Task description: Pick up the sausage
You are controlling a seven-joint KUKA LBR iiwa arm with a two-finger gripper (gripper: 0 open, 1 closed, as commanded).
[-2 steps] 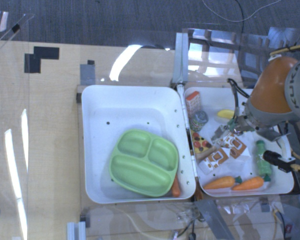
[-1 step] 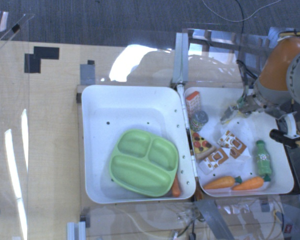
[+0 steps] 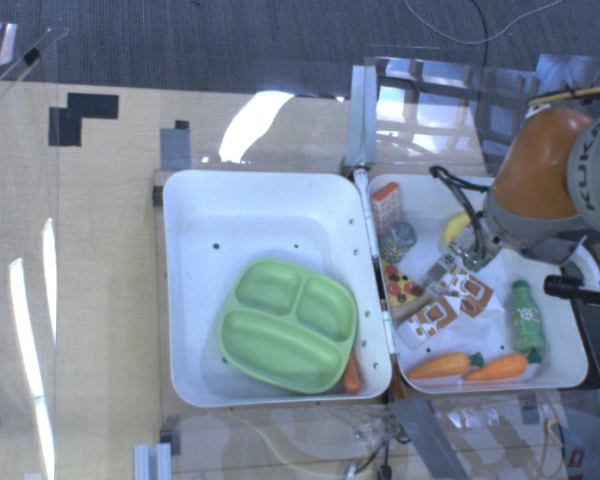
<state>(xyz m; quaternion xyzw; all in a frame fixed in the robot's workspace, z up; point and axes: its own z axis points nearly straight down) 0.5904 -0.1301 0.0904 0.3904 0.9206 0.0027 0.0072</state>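
Gripper hovers low in the right bin, fingers looking spread and holding nothing, so it's the approach step; next it needs to drop onto the sausage just lower left.

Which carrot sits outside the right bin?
The carrot in the left bin, wedged beside the green tray. The other two carrots lie in the right bin.

Gripper low in right bin, just beside a brown-white waffle pack, orange carton and can to its left, two carrots below, green bottle right.
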